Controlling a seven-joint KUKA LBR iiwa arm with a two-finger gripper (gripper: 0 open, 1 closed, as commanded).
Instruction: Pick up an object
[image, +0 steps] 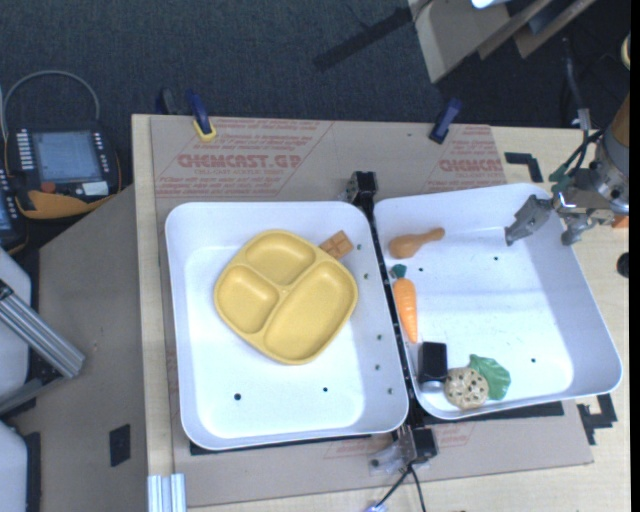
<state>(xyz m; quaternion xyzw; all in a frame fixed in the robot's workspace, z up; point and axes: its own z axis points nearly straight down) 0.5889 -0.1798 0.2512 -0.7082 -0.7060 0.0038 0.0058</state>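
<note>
My gripper (547, 226) hovers over the far right corner of the right bin (560, 300), its two fingers spread open with nothing between them. Along that bin's left side lie a tan drumstick (415, 242), an orange carrot (405, 308) and a black block (432, 360). A round cookie (463, 387) and a green leafy piece (492, 374) rest near its front edge. All of these are well to the left of the gripper and below it in the view.
The left bin (200, 380) holds a yellow divided plate (287, 295) with a small brown block (336, 244) at its far right edge. Black clamps sit between the bins. A pendant with a screen (62, 165) lies off the bench at the left.
</note>
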